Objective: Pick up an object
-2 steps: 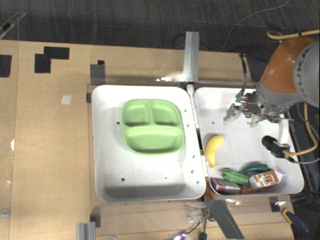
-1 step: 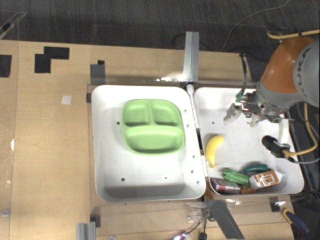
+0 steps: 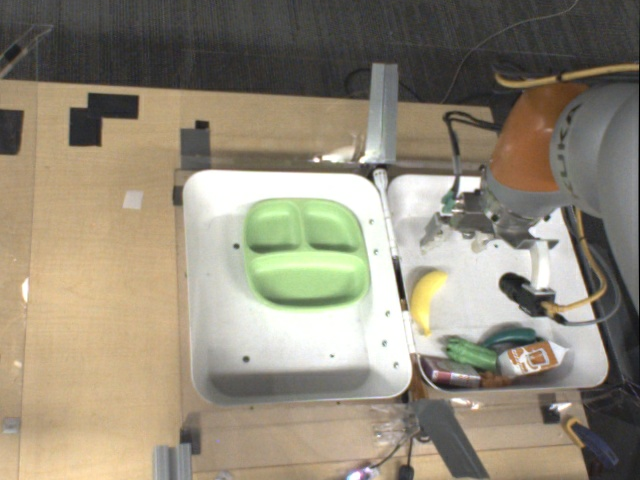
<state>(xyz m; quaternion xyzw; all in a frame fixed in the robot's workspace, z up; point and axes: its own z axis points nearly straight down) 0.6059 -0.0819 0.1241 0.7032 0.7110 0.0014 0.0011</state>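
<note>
My jaws [image 3: 450, 223] hang over the upper part of the right bin [image 3: 590, 363], nothing between them; whether they stand apart or closed I cannot tell, the wrist hardware blurs together there.

Candidates, all in the right bin:
- banana [image 3: 428, 300], by the bin's left wall, just below my jaws. Lies alone, long axis running roughly up-down in the camera view.
- green tool-like piece [image 3: 478, 352], brown-and-white packet [image 3: 530, 357], dark pink-tipped item [image 3: 452, 374], crowded along the bottom wall, touching or overlapping.
- a black object [image 3: 522, 290] right of the banana, probably part of my own cabling.

Judgement: banana is the best pick. Come down over its middle, jaws across the short width, kept off the dividing wall so a finger does not land on the rim. The bottom cluster risks a glancing, multi-item grab.

Left bin [image 3: 200, 298] carries a green divided tray [image 3: 304, 250]; broad and flat, poor to pinch.

Hard to read: my wrist covers the right bin's upper right. Packet's label illegible.
</note>
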